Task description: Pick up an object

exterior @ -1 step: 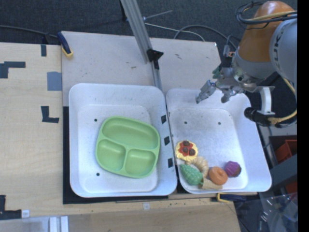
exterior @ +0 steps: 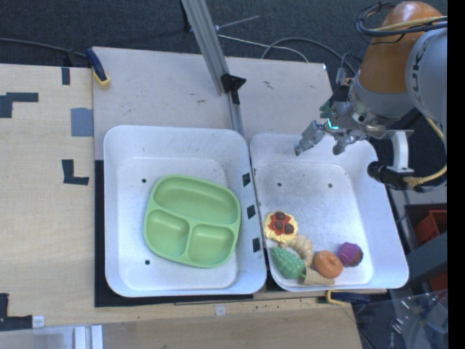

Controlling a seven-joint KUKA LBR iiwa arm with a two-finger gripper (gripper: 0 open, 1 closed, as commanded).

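Camera view: a cluster of toy foods lies huddled in the near corner of the right bin (exterior: 378,217), with a small pizza slice (exterior: 280,225) at its upper left, a green piece (exterior: 288,263) and a tan pastry (exterior: 301,247) below it, then an orange donut (exterior: 328,263) and a purple piece (exterior: 350,253) toward the right wall, several of them touching. Up the bin from them, well apart, the gripper (exterior: 320,142) hangs over the far edge with its two fingers spread and nothing between them. Any pick, then, lies down the frame from the gripper, toward the near rim; the pizza slice looks the closest. The left bin (exterior: 120,195) holds a green divided plate (exterior: 193,221), farther off across the divider.
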